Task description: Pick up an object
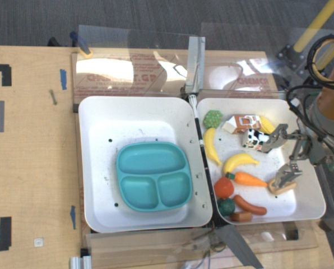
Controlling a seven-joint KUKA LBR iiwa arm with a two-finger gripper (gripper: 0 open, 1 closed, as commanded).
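Your arm comes in from the right edge, where only part of its orange band and a tangle of black cables show; the rest of its body is cut off. The gripper point(283, 156) hangs low over the right side of the right bin point(310, 209), its two metal fingers spread well apart, one fingertip point(278, 133) up near the toy cow point(255, 140) and the other down by the bin's right floor. Nothing sits between them that you can make out (the lower finger rests over a small tan piece point(283, 188), but whether it touches is unclear).

The pickable things all lie in that right bin: a green broccoli-like piece point(213, 118) at the top left, a small house-shaped block point(244, 123) beside it, one banana point(211, 145) along the left wall, a second banana point(239, 162) in the middle, a carrot point(249, 179) just below it, a red tomato point(224, 188), a dark green piece point(227, 206) and a sausage point(250, 204) near the front.

The left bin point(94, 150) holds a teal divided plate point(154, 175).

The yellow thing behind the cow is partly hidden by the upper finger, so you cannot tell what it is.
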